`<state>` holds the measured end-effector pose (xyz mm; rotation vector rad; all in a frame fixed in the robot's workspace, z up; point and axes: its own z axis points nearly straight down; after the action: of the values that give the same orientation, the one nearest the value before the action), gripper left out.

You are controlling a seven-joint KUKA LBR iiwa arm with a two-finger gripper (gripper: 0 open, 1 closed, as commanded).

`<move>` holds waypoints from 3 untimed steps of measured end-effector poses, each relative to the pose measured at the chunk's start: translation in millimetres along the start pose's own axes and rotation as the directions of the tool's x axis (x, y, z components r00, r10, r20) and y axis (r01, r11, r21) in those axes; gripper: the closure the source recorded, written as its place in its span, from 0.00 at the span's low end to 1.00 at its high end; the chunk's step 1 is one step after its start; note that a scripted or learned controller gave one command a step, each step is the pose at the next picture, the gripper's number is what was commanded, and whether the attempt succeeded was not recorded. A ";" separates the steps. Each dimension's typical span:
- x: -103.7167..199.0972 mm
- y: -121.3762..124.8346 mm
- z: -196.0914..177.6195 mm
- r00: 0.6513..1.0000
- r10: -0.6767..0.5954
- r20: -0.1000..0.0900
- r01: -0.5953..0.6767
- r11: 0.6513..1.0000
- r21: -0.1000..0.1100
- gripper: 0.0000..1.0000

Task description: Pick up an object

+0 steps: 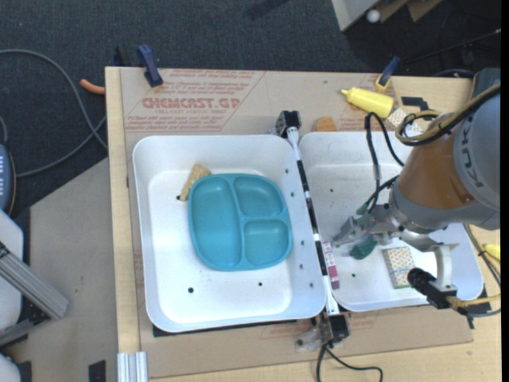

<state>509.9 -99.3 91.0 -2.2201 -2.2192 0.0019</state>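
My gripper point(355, 233) is low over the right bin point(342, 173), near its front left part, with the grey and orange arm reaching in from the right. A small dark green object point(363, 250) lies right under the gripper, partly covered by it. Whether they touch cannot be made out. A tan patterned packet point(397, 264) lies on the bin floor just right of the green object. In the left bin point(159, 237) sits a teal divided plate point(238, 220), with a tan cracker-like piece point(193, 179) at its upper left edge.
A yellow object point(369, 99) and a small orange piece point(324, 123) lie on the bench behind the right bin. Cables loop over that bin's back right corner. A pink and white strip point(330, 267) lies along the divide between the bins.
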 end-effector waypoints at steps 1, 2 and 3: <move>-59.9 19.3 6.4 1.000 0.000 0.003 0.000 1.000 -0.004 0.00; -12.6 -6.3 6.8 1.000 -0.002 -0.001 0.002 1.000 0.000 0.00; -12.9 -6.1 -3.0 1.000 -0.001 0.000 0.001 1.000 -0.002 1.00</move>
<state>503.9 -112.2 94.0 -2.2202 -2.2208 -0.0001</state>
